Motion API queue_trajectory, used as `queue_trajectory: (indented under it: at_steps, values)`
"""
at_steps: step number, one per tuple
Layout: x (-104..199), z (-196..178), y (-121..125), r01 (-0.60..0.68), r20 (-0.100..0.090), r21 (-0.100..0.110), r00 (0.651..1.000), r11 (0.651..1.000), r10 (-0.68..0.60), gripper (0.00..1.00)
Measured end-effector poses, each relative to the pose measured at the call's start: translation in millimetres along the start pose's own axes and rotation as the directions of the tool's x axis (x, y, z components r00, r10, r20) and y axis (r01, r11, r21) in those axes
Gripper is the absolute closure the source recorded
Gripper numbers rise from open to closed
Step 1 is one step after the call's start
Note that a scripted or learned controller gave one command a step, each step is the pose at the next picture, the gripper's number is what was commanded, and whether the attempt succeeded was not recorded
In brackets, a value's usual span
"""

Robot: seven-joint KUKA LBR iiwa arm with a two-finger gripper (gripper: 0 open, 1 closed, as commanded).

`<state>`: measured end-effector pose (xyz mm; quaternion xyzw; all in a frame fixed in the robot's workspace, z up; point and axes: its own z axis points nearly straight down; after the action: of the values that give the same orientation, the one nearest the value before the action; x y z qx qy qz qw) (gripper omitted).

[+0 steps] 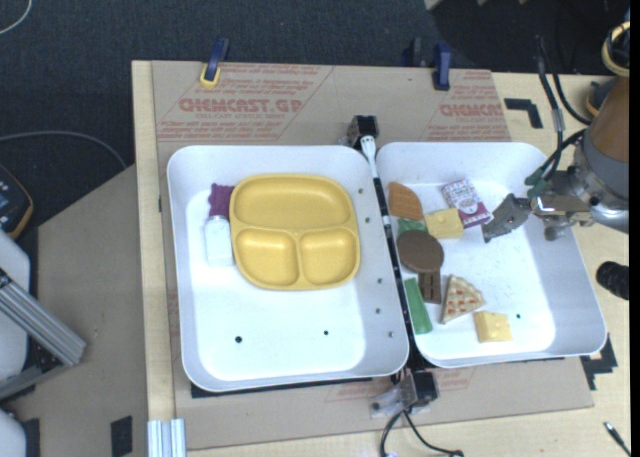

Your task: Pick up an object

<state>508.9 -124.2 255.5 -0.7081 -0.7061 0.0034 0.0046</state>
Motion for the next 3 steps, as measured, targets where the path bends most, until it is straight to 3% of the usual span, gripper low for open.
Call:
queue_trajectory:
  at_steps: [1,3]
  values:
    - [0,-6,2,0.003,0.002,-0.012,1.0,1.0,-0.003,0.0]
    - [5,100,-6,0.002,-0.001,-0.004,1.0,1.0,-0.002,0.0]
